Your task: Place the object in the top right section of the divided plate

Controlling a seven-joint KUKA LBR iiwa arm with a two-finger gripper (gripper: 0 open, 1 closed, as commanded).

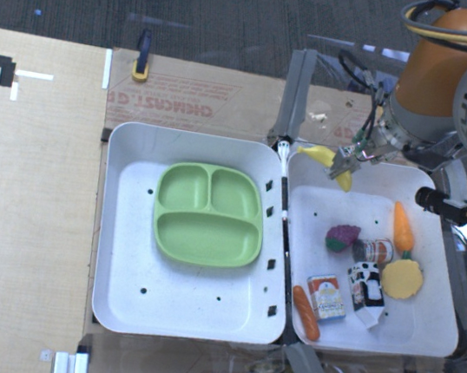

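Note:
A light green divided plate (209, 214) lies in the left bin (120, 234); its top right section (234, 194) holds nothing. My gripper (343, 163) hangs over the back left corner of the right bin (430, 335), just right of the divider between the bins. It is shut on a yellow banana (323, 158), which sticks out to the left and below the fingertips. The banana is up and to the right of the plate, apart from it.
Several items lie in the right bin: a purple grape bunch (342, 236), a carrot (402, 227), a small can (376, 250), a yellow round piece (402, 278), a black-and-white carton (366, 289), an orange box (327, 297) and a red sausage (305, 314).

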